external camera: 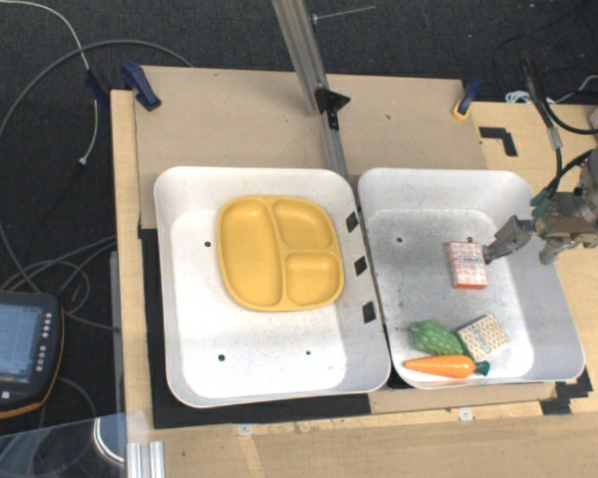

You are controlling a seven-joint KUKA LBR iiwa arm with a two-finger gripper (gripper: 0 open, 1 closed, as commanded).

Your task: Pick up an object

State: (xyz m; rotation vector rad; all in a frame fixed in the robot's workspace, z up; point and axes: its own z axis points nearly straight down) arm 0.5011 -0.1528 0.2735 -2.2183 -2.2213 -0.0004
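Nearest you, along the front wall of the right bin (553, 312), lie a carrot (439, 366), a green vegetable (436, 337) touching it and a patterned packet (484, 337) just beside. Farther back a small red-and-white box (466, 265) lies flat, apart from them. You see the gripper (530, 241) at the bin's right side, fingers spread and holding nothing, one fingertip (498, 248) near the box. I judge this the approach step: next you must centre over one object, descend and close. A yellow divided tray (279, 252) sits in the left bin (184, 267).

Arm (590, 202) cut off at right edge; pendant (15, 352) partly cropped left.
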